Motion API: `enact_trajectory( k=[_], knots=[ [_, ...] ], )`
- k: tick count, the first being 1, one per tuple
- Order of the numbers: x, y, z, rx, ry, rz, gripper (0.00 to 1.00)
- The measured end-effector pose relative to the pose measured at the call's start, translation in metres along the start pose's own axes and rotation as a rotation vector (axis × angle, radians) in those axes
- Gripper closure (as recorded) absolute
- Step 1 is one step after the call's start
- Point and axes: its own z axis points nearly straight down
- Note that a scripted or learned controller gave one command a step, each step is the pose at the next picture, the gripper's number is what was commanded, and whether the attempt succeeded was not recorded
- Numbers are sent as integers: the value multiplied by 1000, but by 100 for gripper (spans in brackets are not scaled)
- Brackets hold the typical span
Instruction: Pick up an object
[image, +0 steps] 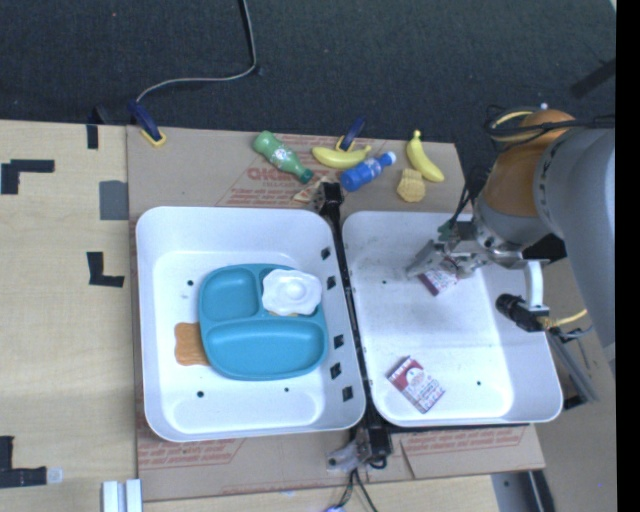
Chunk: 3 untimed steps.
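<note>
Gripper (440, 262) low in the right bin (520, 395), jaws closed on a small dark packet (434, 283) near the bin's far wall. Red-and-white packet (415, 384) near the same bin's front. Left bin (160, 330): blue divided plate (262, 330) bearing a fried-egg toy (291, 292).

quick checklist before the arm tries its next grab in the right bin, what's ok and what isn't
1. Claw is over the right bin: ok.
2. A target lies under the claw: a small dark packet sits at its tips: ok.
3. Packet is actually gripped: cannot tell, the view is too blurred there.
4. Second target is free: the red card lies flat near the bin's front, apart from the claw: ok.
5. Left bin items are out of the way: blue tray with the white piece stays in the left bin: ok.
6. Claw has room from the divider: ok.
</note>
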Motion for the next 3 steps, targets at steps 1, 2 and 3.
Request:
enact_trajectory(
  k=[1, 2, 3],
  knots=[
    [1, 2, -12, -6, 1, -1, 100],
    [1, 3, -13, -7, 1, -1, 0],
    [-29, -25, -1, -7, 0, -1, 0]
  ],
)
